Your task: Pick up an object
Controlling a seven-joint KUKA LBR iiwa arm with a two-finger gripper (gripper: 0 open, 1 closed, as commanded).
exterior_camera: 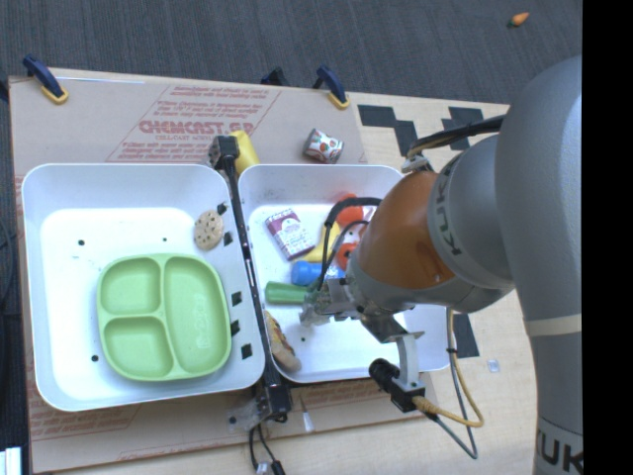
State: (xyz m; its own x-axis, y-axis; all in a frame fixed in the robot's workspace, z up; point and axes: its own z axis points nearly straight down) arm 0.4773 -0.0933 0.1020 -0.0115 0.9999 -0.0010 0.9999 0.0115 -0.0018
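The arm [465, 236] reaches into the right bin [297, 181], its gripper [318, 310] low over the bin floor beside a green tube [287, 292] (whether it is apart or together, I cannot tell). Past the tube lie a blue piece [307, 270] and a red-and-white packet [289, 234]. A brown lump [282, 349] sits at the bin's near-left corner. The left bin [59, 196] holds a green divided tray [163, 317] and a cookie [208, 229].

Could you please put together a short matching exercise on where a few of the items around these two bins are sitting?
Things:
1. green divided plate
2. cookie
3. small red-and-white box
4. crumpled wrapper

Places:
A. on the cardboard behind the bins
B. right bin, near its back-left corner
C. left bin, at its right wall
D. left bin, on its floor toward the front

Pairs: 1-D, 2-C, 3-B, 4-A
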